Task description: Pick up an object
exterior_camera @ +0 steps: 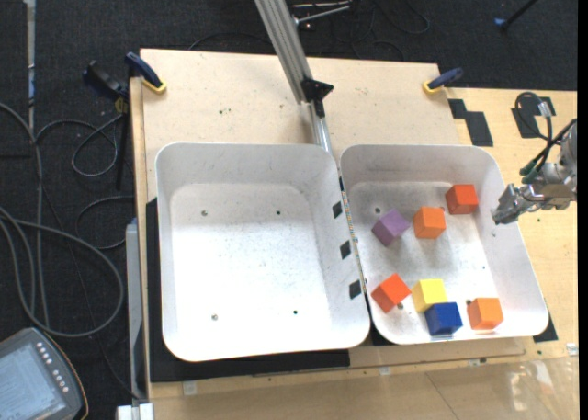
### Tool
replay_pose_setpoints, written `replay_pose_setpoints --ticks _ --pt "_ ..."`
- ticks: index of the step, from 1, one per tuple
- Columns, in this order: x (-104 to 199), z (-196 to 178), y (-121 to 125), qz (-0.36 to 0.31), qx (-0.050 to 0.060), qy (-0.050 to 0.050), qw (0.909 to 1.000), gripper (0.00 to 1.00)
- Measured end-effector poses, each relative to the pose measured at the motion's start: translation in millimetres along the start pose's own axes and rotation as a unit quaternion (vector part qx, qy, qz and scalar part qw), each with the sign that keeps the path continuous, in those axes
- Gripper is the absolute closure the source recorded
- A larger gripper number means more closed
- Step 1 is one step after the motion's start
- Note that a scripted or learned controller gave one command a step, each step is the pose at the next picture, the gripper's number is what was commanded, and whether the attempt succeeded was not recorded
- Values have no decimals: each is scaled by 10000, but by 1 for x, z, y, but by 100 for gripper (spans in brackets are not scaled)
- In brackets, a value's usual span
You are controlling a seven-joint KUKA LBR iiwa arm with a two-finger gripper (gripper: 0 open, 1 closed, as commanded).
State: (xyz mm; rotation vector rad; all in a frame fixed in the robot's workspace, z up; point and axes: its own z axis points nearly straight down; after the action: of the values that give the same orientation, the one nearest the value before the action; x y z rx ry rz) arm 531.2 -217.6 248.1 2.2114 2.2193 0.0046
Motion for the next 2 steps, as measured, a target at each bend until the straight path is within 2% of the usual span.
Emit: replay_pose_setpoints --ticks 1,2 --pt "50 -8 17 -24 20 22 10000 100" --pt "97 5 38 -22 38 25 10000 100"
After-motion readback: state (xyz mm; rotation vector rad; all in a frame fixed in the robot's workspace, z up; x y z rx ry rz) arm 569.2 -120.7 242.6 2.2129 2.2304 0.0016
